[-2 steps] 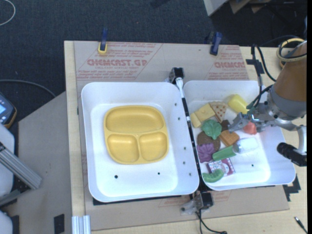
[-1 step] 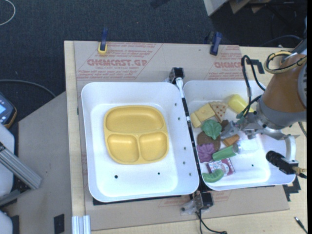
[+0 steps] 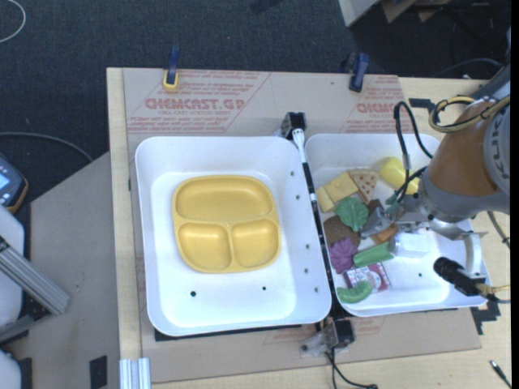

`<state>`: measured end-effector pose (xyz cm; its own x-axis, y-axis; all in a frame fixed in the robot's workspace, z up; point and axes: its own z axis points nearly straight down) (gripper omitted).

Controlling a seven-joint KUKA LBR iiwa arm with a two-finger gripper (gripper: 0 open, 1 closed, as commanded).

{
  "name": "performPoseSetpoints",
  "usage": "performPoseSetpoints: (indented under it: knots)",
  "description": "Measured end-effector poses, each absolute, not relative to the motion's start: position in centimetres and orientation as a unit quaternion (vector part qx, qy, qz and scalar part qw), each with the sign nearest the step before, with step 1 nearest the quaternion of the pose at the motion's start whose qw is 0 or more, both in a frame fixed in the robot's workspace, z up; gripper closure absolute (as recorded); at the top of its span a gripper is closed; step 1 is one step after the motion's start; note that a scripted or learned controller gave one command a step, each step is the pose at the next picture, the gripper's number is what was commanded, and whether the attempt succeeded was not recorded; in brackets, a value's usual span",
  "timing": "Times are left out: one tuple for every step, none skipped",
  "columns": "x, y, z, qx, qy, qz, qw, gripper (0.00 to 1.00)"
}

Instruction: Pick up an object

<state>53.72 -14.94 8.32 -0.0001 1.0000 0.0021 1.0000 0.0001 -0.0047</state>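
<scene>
The right bin [image 3: 422, 286] holds a heap of toy foods along its left side. Among them are a yellow cheese wedge [image 3: 338, 190], a speckled cracker [image 3: 363, 183], a yellow lemon [image 3: 395, 171], a green leafy piece [image 3: 352, 211], a brown piece [image 3: 336, 230], purple grapes [image 3: 341, 254], a green cucumber [image 3: 374, 255], a red and white packet [image 3: 366, 279] and a green pod [image 3: 354, 292]. My gripper [image 3: 388, 222] is low over the heap's right side, between the leafy piece and the cucumber. A small orange piece [image 3: 386, 235] lies right under it.
The left bin [image 3: 154, 241] carries a yellow divided plate [image 3: 226, 222]. The arm's grey body and orange band [image 3: 462, 168] cover the right bin's right part, with black cables looping above. A black clamp [image 3: 293, 124] sits between the bins at the back.
</scene>
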Motion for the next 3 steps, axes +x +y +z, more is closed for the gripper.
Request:
performPoseSetpoints:
  knots:
    - [53.8, -15.0, 9.6, -0.708, -0.707, -0.0003, 0.000, 1.00]
    - [53.7, -14.2, 14.1, -0.707, -0.708, -0.0008, -0.002, 1.00]
    - [54.3, -14.9, 20.1, -0.707, -0.707, -0.0014, -0.003, 1.00]
